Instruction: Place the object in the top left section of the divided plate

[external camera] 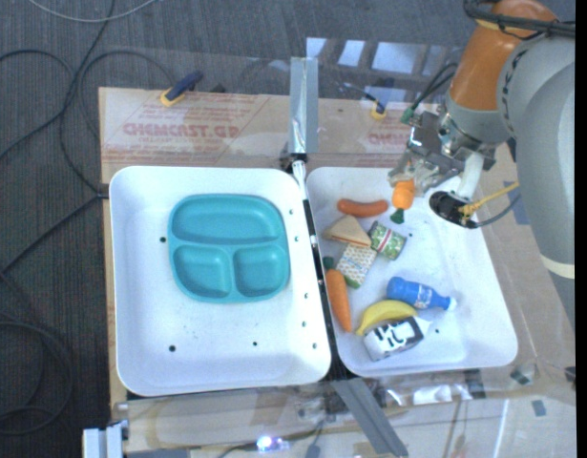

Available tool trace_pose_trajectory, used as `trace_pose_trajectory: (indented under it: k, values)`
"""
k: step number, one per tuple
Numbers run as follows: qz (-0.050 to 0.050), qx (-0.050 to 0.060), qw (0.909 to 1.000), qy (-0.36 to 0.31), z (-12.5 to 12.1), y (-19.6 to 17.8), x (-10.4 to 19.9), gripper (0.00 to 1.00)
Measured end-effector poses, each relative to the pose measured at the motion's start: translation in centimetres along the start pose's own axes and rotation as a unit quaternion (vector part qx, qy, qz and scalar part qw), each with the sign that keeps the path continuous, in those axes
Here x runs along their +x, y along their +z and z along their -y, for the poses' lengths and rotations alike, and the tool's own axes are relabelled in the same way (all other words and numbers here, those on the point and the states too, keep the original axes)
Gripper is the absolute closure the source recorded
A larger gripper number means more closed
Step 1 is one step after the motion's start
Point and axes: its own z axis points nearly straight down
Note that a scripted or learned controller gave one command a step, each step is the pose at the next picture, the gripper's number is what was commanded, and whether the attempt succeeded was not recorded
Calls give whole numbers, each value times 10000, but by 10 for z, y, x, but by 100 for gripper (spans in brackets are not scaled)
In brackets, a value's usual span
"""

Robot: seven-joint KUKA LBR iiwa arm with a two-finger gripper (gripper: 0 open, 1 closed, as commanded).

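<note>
A teal divided plate (291, 246) lies in the left bin (140, 342), with one wide section at the top and two smaller ones below; nothing lies in it. Over the far edge of the right bin (484, 303), my gripper (406, 181) points down and is shut on a small orange carrot (403, 196). The carrot's green tip hangs downward, just above the bin floor. The gripper is well to the right of the plate.
The right bin holds a red sausage (363, 207), a sandwich wedge (345, 230), a green can (388, 241), a patterned packet (355, 263), a long carrot (339, 299), a blue bottle (419, 294), a banana (387, 313) and a white carton (393, 336). A raised divider separates the bins.
</note>
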Motion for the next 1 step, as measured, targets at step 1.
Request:
trace_pose_trajectory:
  k: [1]
  values:
    - [-20,13,9995,-311,86,16,28,100]
